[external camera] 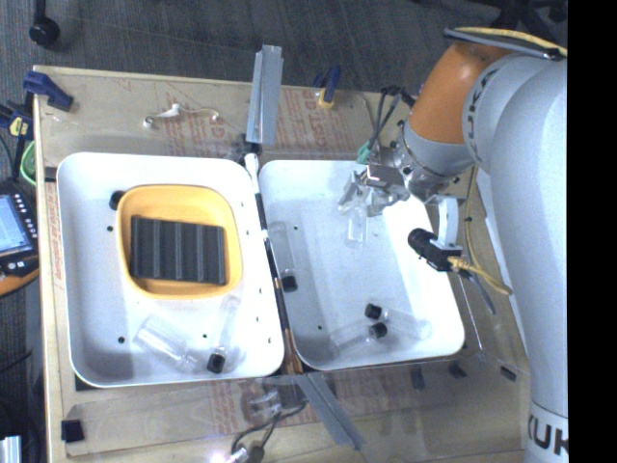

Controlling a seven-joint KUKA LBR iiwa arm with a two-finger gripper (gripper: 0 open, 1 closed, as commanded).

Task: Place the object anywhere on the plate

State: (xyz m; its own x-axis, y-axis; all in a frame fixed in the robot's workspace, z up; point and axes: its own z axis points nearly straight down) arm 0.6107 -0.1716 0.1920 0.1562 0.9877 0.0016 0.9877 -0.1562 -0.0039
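The grey KUKA arm with the orange band [501,133] reaches in from the right and hangs over the upper part of the right shallow white bin [439,340]. Its two-finger gripper [362,201] points down and to the left over that bin's floor. Something clear and slim, perhaps a transparent plastic tube [357,222], appears at the tips, but the glare on the white floor makes it impossible to tell whether the jaws are apart, together or clamped on it.

Well to the left of the jaws, across the divide between the bins, lies the left shallow white bin [82,287]. In it sits the yellow rounded-square plate [174,205] with a dark ribbed insert [180,249] at its centre.

Below the jaws, near the front wall of the right bin, lie two clear plastic tubes with black caps [374,322], close beside each other. To the lower left of the jaws, against that bin's left wall, lies another clear tube [281,254] with a dark end.

Far to the lower left of the jaws, in front of the plate, two more clear capped tubes [188,347] rest on the floor of the left bin, off the plate.
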